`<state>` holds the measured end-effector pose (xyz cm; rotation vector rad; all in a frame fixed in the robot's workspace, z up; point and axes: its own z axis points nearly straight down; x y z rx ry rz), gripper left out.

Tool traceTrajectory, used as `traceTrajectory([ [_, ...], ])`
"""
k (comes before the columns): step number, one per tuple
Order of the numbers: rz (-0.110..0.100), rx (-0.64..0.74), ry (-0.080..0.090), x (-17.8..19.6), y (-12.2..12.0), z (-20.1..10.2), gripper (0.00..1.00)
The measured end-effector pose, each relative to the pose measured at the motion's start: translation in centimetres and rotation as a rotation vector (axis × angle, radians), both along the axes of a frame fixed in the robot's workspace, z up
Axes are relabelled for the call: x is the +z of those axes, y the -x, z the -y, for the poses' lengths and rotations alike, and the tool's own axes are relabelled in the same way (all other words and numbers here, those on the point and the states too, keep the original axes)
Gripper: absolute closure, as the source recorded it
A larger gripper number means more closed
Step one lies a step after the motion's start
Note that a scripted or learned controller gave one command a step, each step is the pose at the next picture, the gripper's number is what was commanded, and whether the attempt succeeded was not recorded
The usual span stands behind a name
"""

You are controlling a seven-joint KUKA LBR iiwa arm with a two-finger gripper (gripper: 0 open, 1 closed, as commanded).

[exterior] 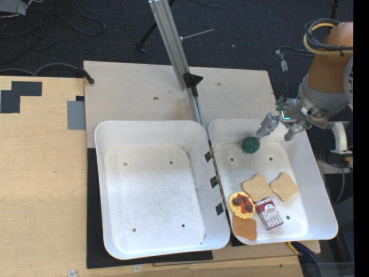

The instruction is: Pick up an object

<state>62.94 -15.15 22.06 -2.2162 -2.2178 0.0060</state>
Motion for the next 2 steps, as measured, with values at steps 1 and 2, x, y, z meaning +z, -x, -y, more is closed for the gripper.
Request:
traceTrajectory([
  [1, 0.004, 0.002, 0.001, 0.3, -0.1, 0.0, 0.00],
  [2, -0.001, -0.001, 0.001, -5.3, 0.2, 0.9, 0.00],
])
